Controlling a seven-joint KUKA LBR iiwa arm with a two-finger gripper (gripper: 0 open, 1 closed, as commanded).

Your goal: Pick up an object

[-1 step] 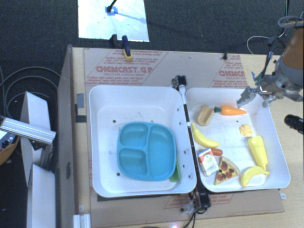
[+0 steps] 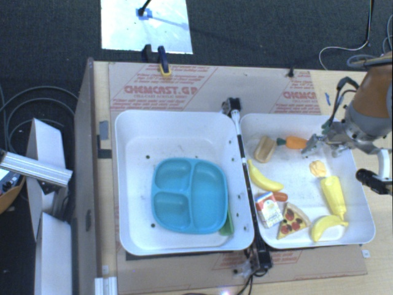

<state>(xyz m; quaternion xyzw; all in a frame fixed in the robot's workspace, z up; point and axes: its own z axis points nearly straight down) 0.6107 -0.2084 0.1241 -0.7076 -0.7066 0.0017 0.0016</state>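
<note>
The right bin (image 2: 362,226) holds several toy foods. An orange carrot (image 2: 295,142) and a tan bread piece (image 2: 264,149) lie at its back. A banana (image 2: 264,179) rests by the left wall. A small yellow piece (image 2: 317,168), a long yellow corn-like item (image 2: 333,195), a second banana (image 2: 327,226), a pizza slice (image 2: 292,220) and a small carton (image 2: 268,209) fill the front. My gripper (image 2: 320,144) hangs low over the bin's back right, just right of the carrot and above the small yellow piece. Nothing shows held in it.
The left bin (image 2: 132,165) carries a blue divided plate (image 2: 189,195) with a green item (image 2: 228,224) poking out beneath its right edge. The ridge between the bins (image 2: 241,158) runs front to back. Cables (image 2: 344,51) hang behind the arm.
</note>
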